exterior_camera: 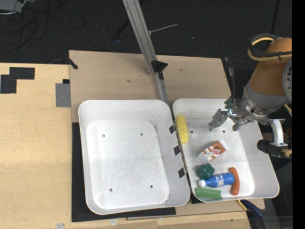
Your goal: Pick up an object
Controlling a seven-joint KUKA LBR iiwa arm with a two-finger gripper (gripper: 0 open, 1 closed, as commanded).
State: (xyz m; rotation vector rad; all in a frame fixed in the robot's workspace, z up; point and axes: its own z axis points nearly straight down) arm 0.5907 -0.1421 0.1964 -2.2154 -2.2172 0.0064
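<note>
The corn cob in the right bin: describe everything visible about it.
The corn cob is a small yellow piece, apparently a toy, elongated and slightly tapered, with faint rows along its length. It lies flat on the floor of the right bin, lengthwise against that bin's left wall, close to the divide between the two bins. It lies apart from the other items, which are further toward the near right. The hand hovers to its right, well clear of it.

- Arm reached in from the right, with the orange band sitting above the grey wrist.
- Wrist angled down and to the left.
- Gripper hung low, with its two fingers spread apart and nothing between them.
</note>
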